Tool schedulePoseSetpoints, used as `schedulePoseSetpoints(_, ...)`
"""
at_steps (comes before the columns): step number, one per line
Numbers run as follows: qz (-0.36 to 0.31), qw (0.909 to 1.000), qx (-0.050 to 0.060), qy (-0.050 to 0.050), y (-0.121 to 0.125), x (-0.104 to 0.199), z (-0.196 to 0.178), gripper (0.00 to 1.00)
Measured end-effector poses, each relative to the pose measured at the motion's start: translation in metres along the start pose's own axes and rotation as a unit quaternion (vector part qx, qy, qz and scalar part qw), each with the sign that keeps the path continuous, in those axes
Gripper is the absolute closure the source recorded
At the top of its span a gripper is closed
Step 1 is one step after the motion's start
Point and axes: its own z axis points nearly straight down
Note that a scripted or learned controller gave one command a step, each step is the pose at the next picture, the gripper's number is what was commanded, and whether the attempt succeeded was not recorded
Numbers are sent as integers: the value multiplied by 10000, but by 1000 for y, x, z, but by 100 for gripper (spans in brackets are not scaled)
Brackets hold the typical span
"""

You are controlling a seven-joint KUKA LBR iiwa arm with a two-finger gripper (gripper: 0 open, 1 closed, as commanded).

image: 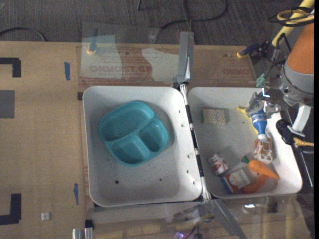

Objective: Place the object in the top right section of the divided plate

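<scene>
Brown cardboard covers the counter (40,148) under two white bins. At the left bin (94,183), the teal divided plate (133,132) carries nothing in any section. At the right bin (224,99), the arm (301,63) hangs over a blue-capped bottle (259,122), with small packets and an orange piece (261,169) nearby. Whether the jaws (259,103) grip it, I cannot tell. Judging so, placement remains undone.

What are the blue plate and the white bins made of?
The plate looks like plastic: one even teal colour, rounded moulded sections, a soft sheen. The left bin and the right bin also look like plastic, smooth matte white with rounded corners, though painted metal can't be ruled out.
</scene>
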Motion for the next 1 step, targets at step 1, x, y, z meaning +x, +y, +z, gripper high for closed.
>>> schedulePoseSetpoints(1,1093,9940,19,7,15,71,53,100)
